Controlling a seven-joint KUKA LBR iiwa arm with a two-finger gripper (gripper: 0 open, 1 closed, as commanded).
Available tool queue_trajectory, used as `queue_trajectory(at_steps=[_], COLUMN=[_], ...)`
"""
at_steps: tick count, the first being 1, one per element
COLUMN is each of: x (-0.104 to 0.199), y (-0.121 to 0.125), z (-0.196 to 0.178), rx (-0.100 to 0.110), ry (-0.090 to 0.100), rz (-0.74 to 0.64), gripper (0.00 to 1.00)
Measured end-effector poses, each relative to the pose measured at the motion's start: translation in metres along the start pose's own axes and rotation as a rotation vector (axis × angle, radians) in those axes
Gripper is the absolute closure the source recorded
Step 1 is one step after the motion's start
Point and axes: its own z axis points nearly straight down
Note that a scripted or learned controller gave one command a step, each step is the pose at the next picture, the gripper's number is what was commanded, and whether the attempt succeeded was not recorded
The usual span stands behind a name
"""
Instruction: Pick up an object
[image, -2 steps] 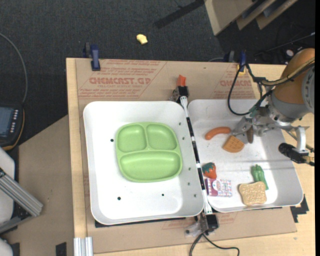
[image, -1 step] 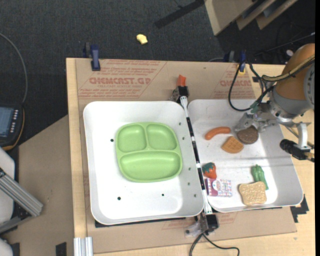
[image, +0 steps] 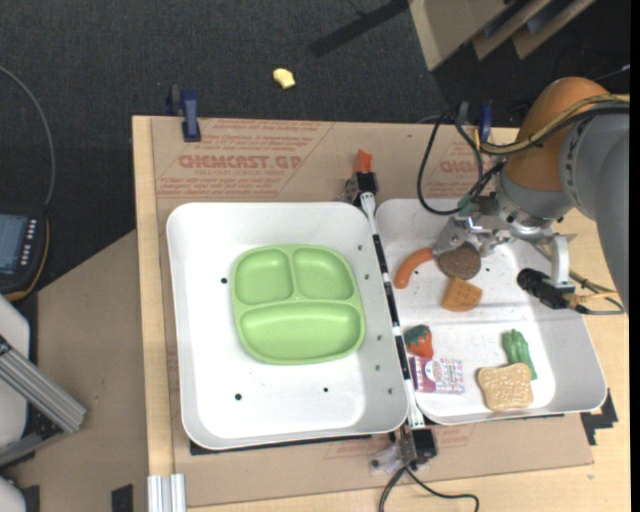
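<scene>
In the right bin (image: 575, 340) lie several play-food items. An orange sausage (image: 412, 266) rests near the bin's left wall, with a round brown patty (image: 460, 263) just right of it. Below the patty sits a tan wedge (image: 461, 295). Nearer the front are a red and green piece (image: 418, 341), a small printed packet (image: 441, 375), a green vegetable (image: 517, 348) and a slice of toast (image: 505, 386). My gripper (image: 470, 238) hangs low at the bin's back, directly over the patty's far edge, and looks to touch it.
The left bin (image: 200, 330) holds a green divided plate (image: 296, 303). Black clips and cables run along the seam between the bins (image: 385, 290). A black cylinder (image: 545, 288) on the arm juts over the right bin's right side.
</scene>
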Motion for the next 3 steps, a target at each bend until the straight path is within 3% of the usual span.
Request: queue_trajectory(at_steps=[2,3], x=[0.042,0.091], y=[-0.039,-0.056], z=[-0.116,-0.149], rx=[-0.004,-0.002], ry=[0.0,0.001], rz=[0.003,0.0], gripper=[1.0,1.0])
